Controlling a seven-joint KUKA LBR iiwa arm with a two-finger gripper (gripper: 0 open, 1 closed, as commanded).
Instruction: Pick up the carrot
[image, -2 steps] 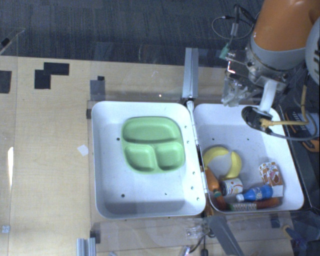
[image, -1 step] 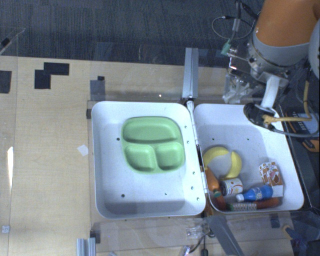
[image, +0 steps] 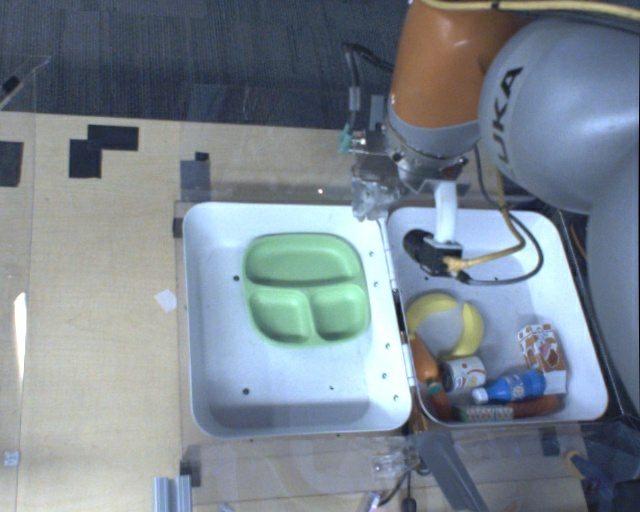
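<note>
**Arm** (image: 540, 100): grey with an orange band, reaching in from the right across the far side of the bench (image: 90, 300).

**Gripper** (image: 368, 200): hangs over the far rims where the two bins meet. Whether it is open or closed cannot be told. Nothing can be seen held in it.

**Carrot** (image: 425, 362): orange, lying in the right bin (image: 560, 240) against its left wall, towards the near end. It is well apart from the gripper, nearer the camera and slightly to the right. The ball sits between the two.

**Ball** (image: 448, 322): yellow and grey, just beyond the carrot and beside it.

**Can** (image: 465, 375): small, on its side, just right of the carrot.

**Bottle** (image: 510, 387): clear with a blue cap, lying flat to the right of the can.

**Packet** (image: 540, 348): red and white, near the right wall, above the bottle.

**Stick** (image: 530, 407): long and reddish, lying along the near wall of the right bin.

**Left bin** (image: 210, 330): holds one item.

**Tray** (image: 305, 288): green with three compartments, lying flat in the far half of the left bin.
</note>
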